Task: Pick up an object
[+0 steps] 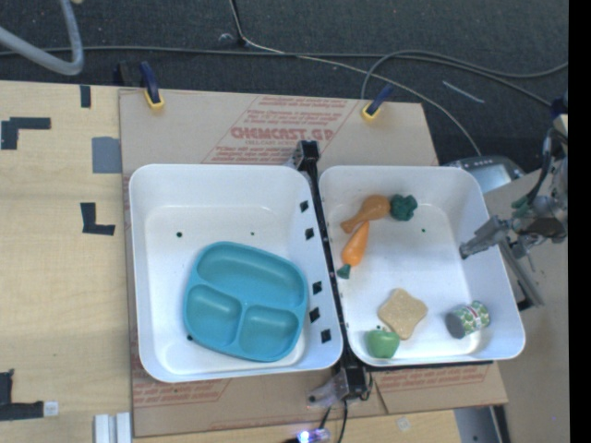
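Several small toy foods lie in the right bin; the carrot, near its left wall, looks light, rigid and graspable across its middle. Gripper hangs at the right rim, its jaw state perhaps indiscernible from here.

Bench with a cardboard sheet and two white bins

The pale wooden bench bears black tape marks along its left part; a brown printed cardboard sheet lies flat on it, held at its far edge by two clamps with yellow tips; on the cardboard sit the left bin and the right bin, side by side and touching along a black-clipped seam; dark carpeted floor with cables lies beyond.
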`<move>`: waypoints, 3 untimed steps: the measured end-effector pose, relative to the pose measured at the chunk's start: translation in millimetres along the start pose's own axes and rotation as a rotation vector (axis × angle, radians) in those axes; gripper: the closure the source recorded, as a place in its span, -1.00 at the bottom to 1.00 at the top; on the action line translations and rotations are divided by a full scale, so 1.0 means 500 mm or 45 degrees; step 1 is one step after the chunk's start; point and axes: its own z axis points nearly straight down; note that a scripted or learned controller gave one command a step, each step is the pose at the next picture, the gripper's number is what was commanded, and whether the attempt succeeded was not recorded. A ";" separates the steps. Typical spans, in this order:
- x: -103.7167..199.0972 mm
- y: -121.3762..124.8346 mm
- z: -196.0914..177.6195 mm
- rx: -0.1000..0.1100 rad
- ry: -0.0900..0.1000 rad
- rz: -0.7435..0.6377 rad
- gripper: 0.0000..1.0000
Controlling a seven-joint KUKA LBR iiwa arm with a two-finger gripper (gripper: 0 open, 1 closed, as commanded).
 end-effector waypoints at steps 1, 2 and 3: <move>0.001 0.005 -0.012 -0.013 -0.004 -0.005 -1.00; 0.021 0.001 0.104 -0.008 -0.002 -0.005 -1.00; 0.015 -0.001 0.232 -0.005 -0.001 -0.004 -1.00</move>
